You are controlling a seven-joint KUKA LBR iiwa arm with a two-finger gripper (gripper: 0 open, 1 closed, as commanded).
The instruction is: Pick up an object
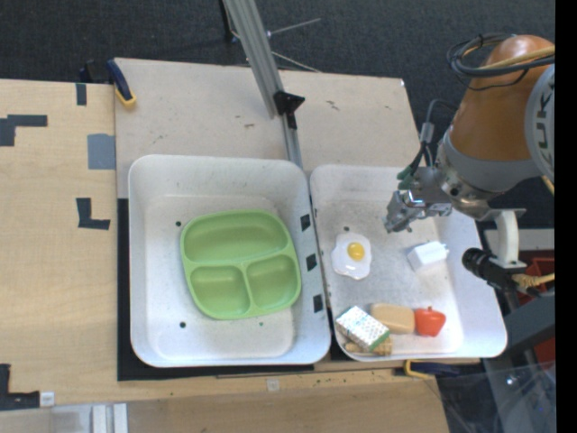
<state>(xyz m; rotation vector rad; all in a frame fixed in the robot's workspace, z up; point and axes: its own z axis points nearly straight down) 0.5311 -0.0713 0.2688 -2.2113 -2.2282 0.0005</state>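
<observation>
Gripper, finger state impossible to tell, hangs over the right bin just left of the white block, seemingly approaching; next it must descend squarely onto 1 object

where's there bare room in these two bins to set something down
Right bin: bare floor along the far wall, left of the gripper. Its near edge is crowded: box, bread and tomato in a row, with the egg and white block mid-bin. Left bin: the green plate fills the middle, leaving bare strips along the far and near walls.
</observation>
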